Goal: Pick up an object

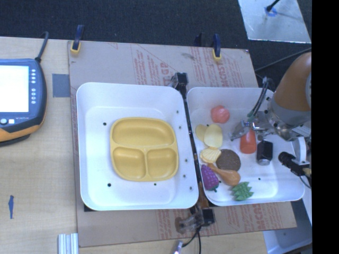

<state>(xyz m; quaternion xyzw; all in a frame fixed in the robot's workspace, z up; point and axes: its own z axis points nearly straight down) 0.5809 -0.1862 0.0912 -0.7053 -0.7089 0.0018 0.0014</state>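
Note:
My gripper (247, 129) hangs low over the right side of the right bin (280, 194), reaching in from the right. Directly beneath it, touching or nearly touching, is a small orange-red toy piece (247, 143); its top end is hidden by the gripper. To the left lie a red ball-like piece (220, 114), a pale yellow piece (213, 136), a waffle-like yellow piece (210, 155), a brown round patty (228, 160), purple grapes (210, 178), a tan drumstick (226, 175) and a green leafy piece (242, 191).
The left bin (92, 184) holds a yellow divided tray (144, 148). A teach pendant (18, 97) lies on the bench at far left. Clamps (216, 45) pin the cardboard under the bins. The bins' shared walls meet at the middle.

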